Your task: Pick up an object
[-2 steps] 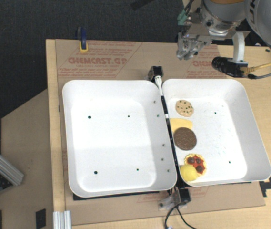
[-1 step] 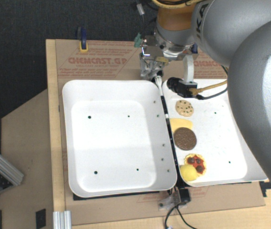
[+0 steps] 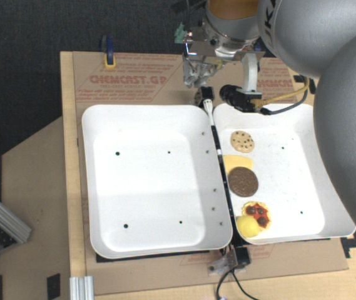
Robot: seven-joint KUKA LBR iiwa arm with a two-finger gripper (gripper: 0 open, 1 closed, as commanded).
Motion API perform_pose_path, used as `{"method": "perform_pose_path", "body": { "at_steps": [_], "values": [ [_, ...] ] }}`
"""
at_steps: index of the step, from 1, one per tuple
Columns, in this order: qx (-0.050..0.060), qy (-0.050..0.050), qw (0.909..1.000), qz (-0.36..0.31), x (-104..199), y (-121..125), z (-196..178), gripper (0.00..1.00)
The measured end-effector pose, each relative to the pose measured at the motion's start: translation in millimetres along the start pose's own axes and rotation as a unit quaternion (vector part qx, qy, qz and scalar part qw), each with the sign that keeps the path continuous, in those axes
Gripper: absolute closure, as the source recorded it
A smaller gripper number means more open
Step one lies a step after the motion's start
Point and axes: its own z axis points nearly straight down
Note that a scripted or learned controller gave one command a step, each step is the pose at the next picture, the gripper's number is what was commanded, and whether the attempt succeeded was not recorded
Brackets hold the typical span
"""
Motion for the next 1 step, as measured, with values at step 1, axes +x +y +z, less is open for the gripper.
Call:
{"method": "perform_pose_path", "body": {
  "at_steps": [1],
  "values": [
    [0.009, 0.0, 0.9999, -0.004, 121.4, -6.4, 100.7, 1.0]
  ]
}}
